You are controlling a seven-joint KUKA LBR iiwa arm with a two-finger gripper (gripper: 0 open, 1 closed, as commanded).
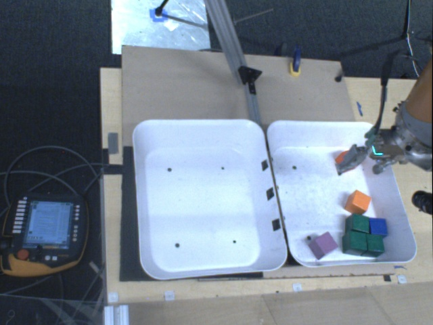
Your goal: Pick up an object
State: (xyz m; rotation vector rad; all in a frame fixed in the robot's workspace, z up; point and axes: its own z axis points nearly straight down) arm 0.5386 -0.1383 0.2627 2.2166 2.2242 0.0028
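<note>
Jaws: state cannot be told from this view; the two-finger gripper [364,160] hangs over the upper right part of the right-hand shallow white plastic bin [298,249], at the end of the grey arm [416,124] reaching in from the right. Small red-orange block [342,158]: sits just beside or against the dark left finger, in the upper right area of the same bin; whether it is gripped cannot be told. Orange cube [358,201]: on the bin floor below the gripper, clear of it. Cluster of dark green cubes [358,235]: in the bin's lower right corner, just under the orange cube. Blue cube [377,227]: touching the green cluster on its right side. Pale purple cube [323,244]: near the bin's bottom edge, left of the green cluster and apart from it. Left-hand shallow white plastic bin [203,202]: beside the right one, their rims meeting. Tan board tabletop [189,87]: carries both bins. Handheld control pendant with lit screen and orange casing [44,232]: lies off the tabletop at far left, cables looped around it.
</note>
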